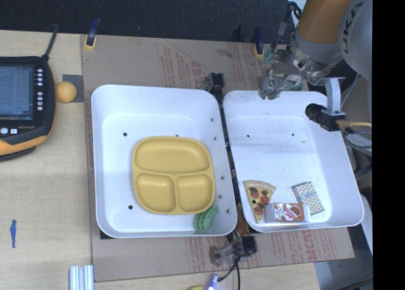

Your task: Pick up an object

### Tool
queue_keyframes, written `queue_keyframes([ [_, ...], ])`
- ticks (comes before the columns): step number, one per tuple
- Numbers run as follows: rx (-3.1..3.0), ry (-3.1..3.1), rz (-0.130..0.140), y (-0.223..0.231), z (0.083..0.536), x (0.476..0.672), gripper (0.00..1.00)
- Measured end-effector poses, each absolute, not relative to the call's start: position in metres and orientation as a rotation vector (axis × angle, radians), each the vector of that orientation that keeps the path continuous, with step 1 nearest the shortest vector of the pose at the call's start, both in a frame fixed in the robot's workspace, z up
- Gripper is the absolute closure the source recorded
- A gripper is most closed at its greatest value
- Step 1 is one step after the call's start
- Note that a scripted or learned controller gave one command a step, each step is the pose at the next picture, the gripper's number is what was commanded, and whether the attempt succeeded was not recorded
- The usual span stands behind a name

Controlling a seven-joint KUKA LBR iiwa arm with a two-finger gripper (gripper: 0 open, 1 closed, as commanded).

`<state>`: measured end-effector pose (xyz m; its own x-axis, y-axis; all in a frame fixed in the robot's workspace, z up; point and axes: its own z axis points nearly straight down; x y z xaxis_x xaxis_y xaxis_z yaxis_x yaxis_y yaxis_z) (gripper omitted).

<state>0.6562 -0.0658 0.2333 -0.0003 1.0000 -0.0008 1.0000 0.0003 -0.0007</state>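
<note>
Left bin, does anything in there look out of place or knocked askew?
Slightly. The green toy lies off the yellow divided plate, wedged against the left bin's near rim. The plate itself sits flat, nothing spilled.

Right bin: upper area open. Pizza slice, two packets crowd its lower edge.

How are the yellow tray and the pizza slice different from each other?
The yellow divided tray is large and plain, with three compartments; the toy pizza slice is small, triangular and dotted with red toppings. The tray lies in the left bin, the pizza slice in the right bin near its front edge. Both lie flat.
</note>
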Motion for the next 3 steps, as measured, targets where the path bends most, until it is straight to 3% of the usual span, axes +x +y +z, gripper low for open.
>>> queue_keyframes([
  [1,2.221,2.225,-0.007,-0.149,0.165,0.655,1.00],
  [2,2.217,2.227,0.000,-0.078,0.200,0.657,1.00],
  [3,2.219,2.222,0.000,-0.127,0.192,0.656,1.00],
])
